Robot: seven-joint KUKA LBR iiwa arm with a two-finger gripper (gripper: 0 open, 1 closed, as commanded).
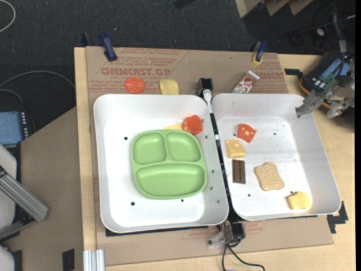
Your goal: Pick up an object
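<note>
The right bin (316, 151) holds a small red piece (246, 132), a pale yellow block (234, 148), a dark brown bar (239, 171), a tan cracker-like slice (269, 176) and a yellow ridged piece (298, 200). In the left bin (107, 151) a green divided plate (168, 164) lies flat, with an orange-red round item (192, 124) at its far right corner. My gripper (307, 105) hangs at the right bin's far right corner, over the rim and well away from all the objects. Nothing shows in it.
On the cardboard behind the bins lie an orange disc (134, 84), a yellow piece (168, 87), a black item (205, 85) and a small packet (246, 82). Blue clamps (107, 45) (259, 51) grip the board's far edge. The arm's body (330, 75) fills the right side.
</note>
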